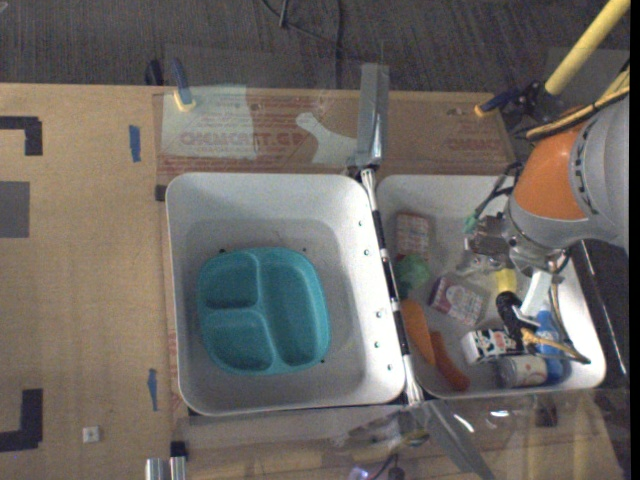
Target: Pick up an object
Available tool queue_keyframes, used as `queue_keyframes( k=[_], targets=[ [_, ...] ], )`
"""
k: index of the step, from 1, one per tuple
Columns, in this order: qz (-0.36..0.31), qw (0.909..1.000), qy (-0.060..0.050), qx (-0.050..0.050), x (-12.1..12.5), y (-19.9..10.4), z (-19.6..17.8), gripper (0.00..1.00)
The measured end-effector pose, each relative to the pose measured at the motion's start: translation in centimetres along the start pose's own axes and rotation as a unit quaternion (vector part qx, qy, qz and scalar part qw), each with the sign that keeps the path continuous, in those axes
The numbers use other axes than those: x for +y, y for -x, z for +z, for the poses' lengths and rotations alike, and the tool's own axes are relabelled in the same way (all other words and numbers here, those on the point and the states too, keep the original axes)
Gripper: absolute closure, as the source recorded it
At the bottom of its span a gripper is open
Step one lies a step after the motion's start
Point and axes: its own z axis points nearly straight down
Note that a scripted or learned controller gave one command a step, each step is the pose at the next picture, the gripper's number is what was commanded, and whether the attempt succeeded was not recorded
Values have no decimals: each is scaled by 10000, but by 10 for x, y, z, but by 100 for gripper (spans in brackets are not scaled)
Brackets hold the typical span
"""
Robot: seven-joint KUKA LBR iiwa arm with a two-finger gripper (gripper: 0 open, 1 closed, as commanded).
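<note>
Gripper low in the right bin, beside the orange carrot; grip state unclear. Risk: crowded clutter there, so it may snag or slip.

From my seat the arm runs off the right edge, so I can't see its upper links. Its wrist covers the right bin's far right corner and whatever lies under it. I can't make out the gripper well enough to judge its fingers. The clutter in the near right corner overlaps too much for me to separate or name. The packet's print is too blurred to read. A yellow pole is cut off at the top right.
</note>
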Motion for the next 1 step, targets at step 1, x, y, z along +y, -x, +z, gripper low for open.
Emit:
queue_keyframes(
  k=[1],
  targets=[
    [-47, 10000, -35, -7, 82, 67, 0, 100]
  ],
)
